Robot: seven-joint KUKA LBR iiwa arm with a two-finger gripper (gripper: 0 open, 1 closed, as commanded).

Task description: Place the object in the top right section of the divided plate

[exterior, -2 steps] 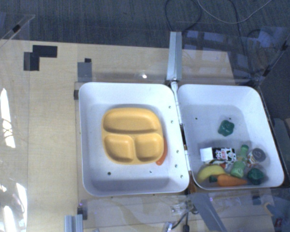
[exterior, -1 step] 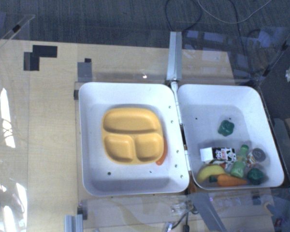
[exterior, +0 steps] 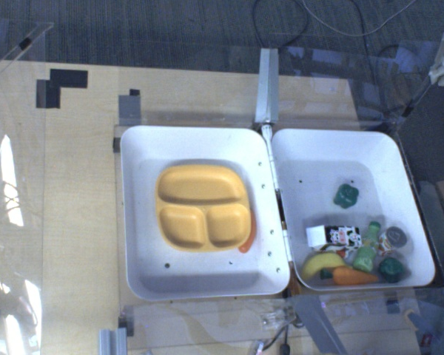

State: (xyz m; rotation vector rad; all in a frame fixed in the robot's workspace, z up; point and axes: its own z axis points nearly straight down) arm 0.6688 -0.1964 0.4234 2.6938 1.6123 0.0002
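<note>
Pale wood worktop (exterior: 66, 198) carries two white bins side by side. Inside the left bin (exterior: 137, 220) sits a yellow divided plate (exterior: 203, 205), with a small orange piece (exterior: 246, 242) lying against its lower right edge, outside the sections. Along the right bin's (exterior: 318, 150) lower wall cluster a banana (exterior: 322, 262), a carrot (exterior: 353, 276), a green bottle (exterior: 366, 252) and a cow-patterned carton (exterior: 334, 236); a green lump (exterior: 346, 195) lies apart above them. Whether the jaws are apart or together cannot be told.

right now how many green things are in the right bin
3, maybe more hidden in the pile: a green lump alone mid-bin, a green bottle in the front pile, and a dark green piece at the front right corner.
</note>
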